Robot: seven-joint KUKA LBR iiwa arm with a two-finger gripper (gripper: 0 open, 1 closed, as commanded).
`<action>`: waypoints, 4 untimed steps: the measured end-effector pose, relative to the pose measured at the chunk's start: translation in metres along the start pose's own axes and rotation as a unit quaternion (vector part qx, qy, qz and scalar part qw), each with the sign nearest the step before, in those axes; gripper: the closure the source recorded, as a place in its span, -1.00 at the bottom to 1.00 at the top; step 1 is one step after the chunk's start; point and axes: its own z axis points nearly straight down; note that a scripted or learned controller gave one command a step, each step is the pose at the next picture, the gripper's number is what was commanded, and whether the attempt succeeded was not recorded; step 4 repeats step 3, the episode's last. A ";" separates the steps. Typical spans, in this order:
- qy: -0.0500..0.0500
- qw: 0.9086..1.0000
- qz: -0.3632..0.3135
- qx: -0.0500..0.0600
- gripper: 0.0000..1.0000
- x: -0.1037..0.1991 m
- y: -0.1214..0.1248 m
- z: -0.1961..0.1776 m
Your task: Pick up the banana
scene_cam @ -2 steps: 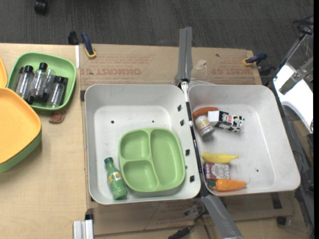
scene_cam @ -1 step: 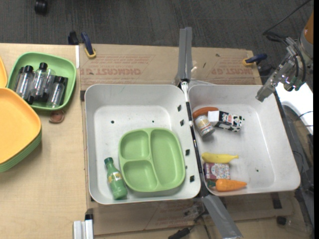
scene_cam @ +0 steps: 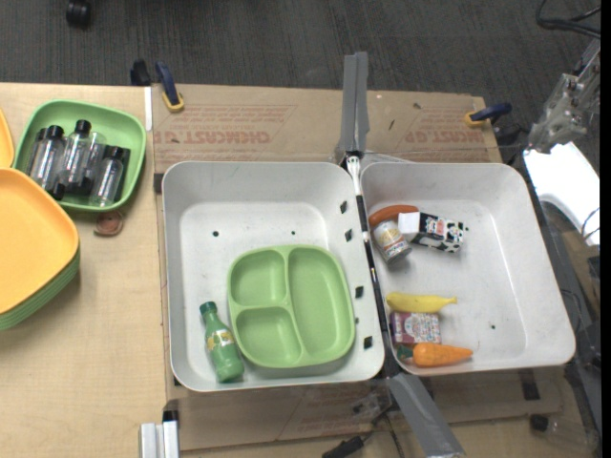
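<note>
The banana (scene_cam: 420,302) is small and yellow. It lies in the right bin (scene_cam: 511,284), close to that bin's left wall and in its front half, with its length running left to right. A pink snack packet (scene_cam: 416,328) touches it on the near side, and an orange carrot (scene_cam: 441,354) lies just beyond the packet by the front wall. Nothing covers the banana from above.
Further back in the right bin are a small can (scene_cam: 390,241), an orange-red item (scene_cam: 393,214) and a black-and-white toy (scene_cam: 439,231). The left bin (scene_cam: 191,218) holds a green divided tray (scene_cam: 291,305) and a green bottle (scene_cam: 221,343). A green dish of dark bottles (scene_cam: 81,156) and orange plates (scene_cam: 29,246) sit at far left.
</note>
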 end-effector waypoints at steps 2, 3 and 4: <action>0.001 0.902 0.431 0.002 1.00 -0.017 -0.053 -0.044; 0.001 0.782 0.623 0.003 1.00 -0.021 -0.053 -0.043; 0.001 0.782 0.623 0.003 1.00 -0.021 -0.053 -0.043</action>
